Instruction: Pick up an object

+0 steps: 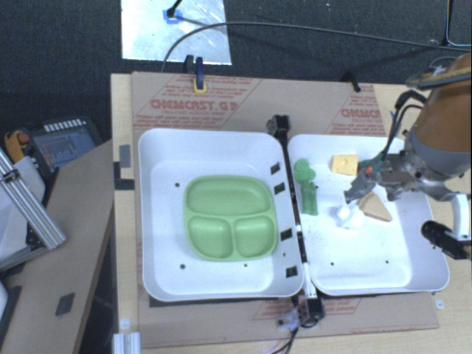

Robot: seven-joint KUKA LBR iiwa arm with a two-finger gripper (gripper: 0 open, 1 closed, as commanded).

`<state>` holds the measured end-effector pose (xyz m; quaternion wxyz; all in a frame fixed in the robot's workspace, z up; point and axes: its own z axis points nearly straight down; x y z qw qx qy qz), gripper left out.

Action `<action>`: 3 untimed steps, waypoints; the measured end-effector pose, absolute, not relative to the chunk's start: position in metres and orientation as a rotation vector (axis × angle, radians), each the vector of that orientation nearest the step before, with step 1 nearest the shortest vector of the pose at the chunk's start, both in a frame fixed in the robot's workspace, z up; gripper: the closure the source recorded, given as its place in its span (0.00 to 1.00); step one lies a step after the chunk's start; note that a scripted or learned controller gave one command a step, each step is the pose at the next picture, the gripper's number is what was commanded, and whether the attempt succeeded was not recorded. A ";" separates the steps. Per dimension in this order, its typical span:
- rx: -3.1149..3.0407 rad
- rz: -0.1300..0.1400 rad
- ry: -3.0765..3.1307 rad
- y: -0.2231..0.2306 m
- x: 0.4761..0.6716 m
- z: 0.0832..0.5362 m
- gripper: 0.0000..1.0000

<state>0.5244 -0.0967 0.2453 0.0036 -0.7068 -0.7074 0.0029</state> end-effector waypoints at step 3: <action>-2.218 0.002 -2.220 -0.102 0.527 0.146 0.00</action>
